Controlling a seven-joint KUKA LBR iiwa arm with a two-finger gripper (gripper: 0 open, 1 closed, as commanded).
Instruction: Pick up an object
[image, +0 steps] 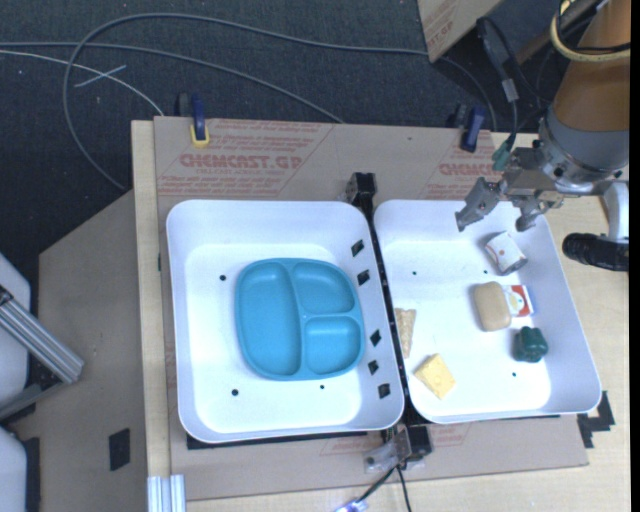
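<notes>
My gripper (500, 213) hangs over the back of the right bin (440, 235), its two fingers spread apart with nothing between them. Just below and right of it lies a small white packet (503, 251). Further toward the front sit a tan bread-like piece (491, 306) on a red-and-white wrapper (519, 299), a dark green lump (529, 345), a yellow sponge-like block (436, 375), and a pale cracker (405, 328) by the bin's left wall.
The left bin (200, 240) holds a blue divided plate (299, 317). A black divider with clips (366, 270) runs between the bins. Cables and blue clamps (199, 121) lie at the bench's back edge.
</notes>
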